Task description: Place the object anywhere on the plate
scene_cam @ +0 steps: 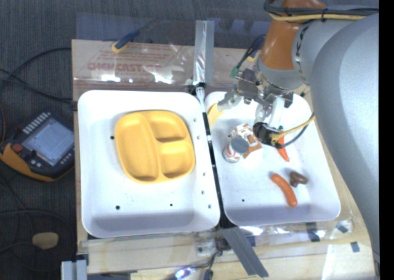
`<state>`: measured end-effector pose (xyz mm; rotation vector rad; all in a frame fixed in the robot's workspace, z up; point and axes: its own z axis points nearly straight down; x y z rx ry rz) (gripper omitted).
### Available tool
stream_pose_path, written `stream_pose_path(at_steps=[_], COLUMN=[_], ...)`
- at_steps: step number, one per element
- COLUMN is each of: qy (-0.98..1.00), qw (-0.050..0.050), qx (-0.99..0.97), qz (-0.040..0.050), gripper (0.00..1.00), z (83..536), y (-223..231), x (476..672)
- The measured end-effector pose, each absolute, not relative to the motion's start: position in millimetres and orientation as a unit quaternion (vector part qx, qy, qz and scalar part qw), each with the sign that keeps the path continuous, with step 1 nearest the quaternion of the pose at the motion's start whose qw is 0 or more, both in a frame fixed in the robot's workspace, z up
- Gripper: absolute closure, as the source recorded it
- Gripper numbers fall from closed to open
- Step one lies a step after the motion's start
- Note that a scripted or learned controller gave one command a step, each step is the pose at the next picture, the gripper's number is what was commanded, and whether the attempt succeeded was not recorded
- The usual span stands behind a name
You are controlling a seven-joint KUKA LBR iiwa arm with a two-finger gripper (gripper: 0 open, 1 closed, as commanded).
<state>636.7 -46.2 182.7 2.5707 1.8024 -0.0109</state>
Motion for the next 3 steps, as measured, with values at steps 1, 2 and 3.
stream_pose_path(at_steps=[1, 2, 3], qy=[0.574, 0.574, 0.574], qw=[0.001, 0.001, 0.001], qx=[0.819, 0.819, 0.819], qz=[-0.0035, -0.0035, -0.0035], gripper=[0.0, 0.0, 0.0], z=[182.7, 182.7, 182.7], y=[-46.2, -46.2, -46.2], x=[636.7, 636.7, 636.7])
